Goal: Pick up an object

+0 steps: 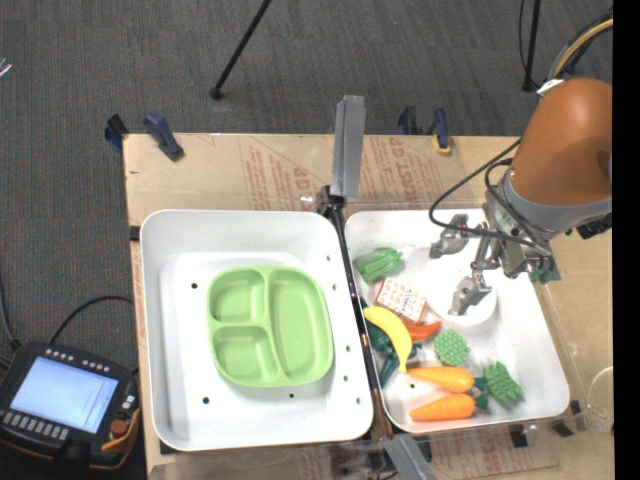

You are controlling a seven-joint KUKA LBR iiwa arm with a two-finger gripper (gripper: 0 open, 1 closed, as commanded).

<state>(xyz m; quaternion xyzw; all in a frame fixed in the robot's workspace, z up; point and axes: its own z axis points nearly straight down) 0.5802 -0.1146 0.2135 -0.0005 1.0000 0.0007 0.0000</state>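
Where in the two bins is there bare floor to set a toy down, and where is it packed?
Left bin: bare white floor rings the green divided plate, widest along the top wall. Right bin: bare along the top wall, above the green bean toy, and by the right wall past the gripper. Crowded: its lower left, with the banana, carrots and card.

We count two shallow white plastic bins, the left bin (160,268) and the right bin (545,348). In the left bin lies one light green divided plastic tray (270,326) with three compartments. In the right bin we count two orange toy carrots (442,392), one curved yellow toy banana (392,334), one small red-and-white printed box (401,297), and three green toy vegetables: one (380,264) at the far-left corner, one (452,348) mid-bin, one (500,384) beside the carrots.
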